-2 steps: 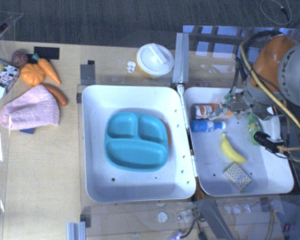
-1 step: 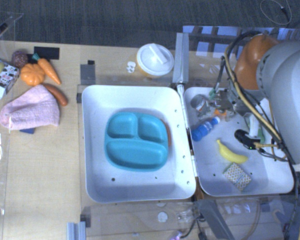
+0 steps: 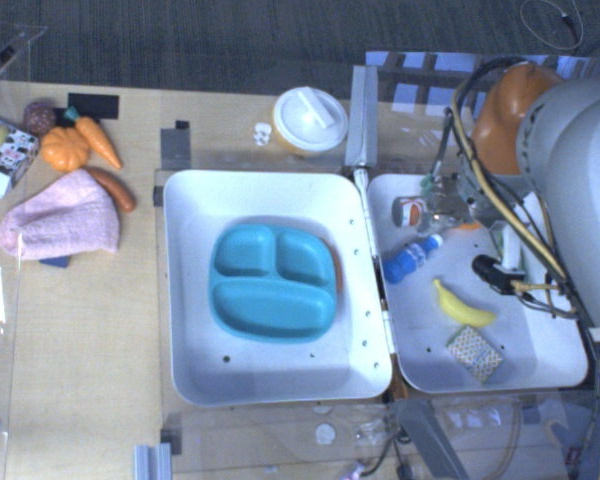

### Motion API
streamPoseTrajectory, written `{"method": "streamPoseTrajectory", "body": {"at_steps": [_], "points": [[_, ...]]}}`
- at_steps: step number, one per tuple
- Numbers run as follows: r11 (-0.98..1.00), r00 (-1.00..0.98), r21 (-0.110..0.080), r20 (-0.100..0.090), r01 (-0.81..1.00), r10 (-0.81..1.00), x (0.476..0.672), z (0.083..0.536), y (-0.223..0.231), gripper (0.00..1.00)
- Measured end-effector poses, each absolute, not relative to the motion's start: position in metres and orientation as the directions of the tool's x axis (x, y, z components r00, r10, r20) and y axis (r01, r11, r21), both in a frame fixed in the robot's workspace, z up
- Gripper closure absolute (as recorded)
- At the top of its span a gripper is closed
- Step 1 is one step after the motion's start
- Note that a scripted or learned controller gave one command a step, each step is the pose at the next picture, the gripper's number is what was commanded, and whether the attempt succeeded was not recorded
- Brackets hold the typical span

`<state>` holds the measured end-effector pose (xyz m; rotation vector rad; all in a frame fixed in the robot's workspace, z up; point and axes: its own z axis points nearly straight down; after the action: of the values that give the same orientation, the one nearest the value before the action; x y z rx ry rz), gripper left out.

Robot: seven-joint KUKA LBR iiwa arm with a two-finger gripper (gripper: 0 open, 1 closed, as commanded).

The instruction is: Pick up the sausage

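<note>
Sausage spot: your sausage [image 3: 114,189] isn't in either bin. It's lying on the bare desk [image 3: 80,348] left of the left bin [image 3: 280,383], tucked against the upper right edge of the pink cloth [image 3: 58,220], just below the carrot [image 3: 100,140] and the little pumpkin [image 3: 64,148].

Sausage pose: flat on its side, slanting down toward the right, with one end partly under or against the cloth. Can't say which.

How it'll handle: looks like a small toy, so I'd guess light and fairly stiff, with a smooth rounded skin that could roll or squirt out of a pinch. Not fragile, I reckon.

Where to grab: go across the narrow middle, fingers either side of the long axis. The lower right end is the freer one, well clear of the carrot.

Pincer: somewhere around [image 3: 450,208] over the right bin [image 3: 500,378], buried in cables, so you honestly can't tell if it's apart or together. Nothing visibly held.

Arm: the arm [image 3: 570,168] hangs over the right bin, near the blue bottle [image 3: 410,258] and banana [image 3: 463,305], well apart from the sausage.

Watch out: the blue tray [image 3: 273,280] and the whole left bin sit between. The cloth could snag too.
</note>
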<state>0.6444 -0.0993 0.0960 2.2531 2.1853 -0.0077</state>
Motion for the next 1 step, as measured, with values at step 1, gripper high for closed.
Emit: {"method": "streamPoseTrajectory", "body": {"at_steps": [1], "points": [[-0.005,0.005,0.001,-0.001,1.0,1.0,0.5918,0.1912,-0.149,1.0]]}}
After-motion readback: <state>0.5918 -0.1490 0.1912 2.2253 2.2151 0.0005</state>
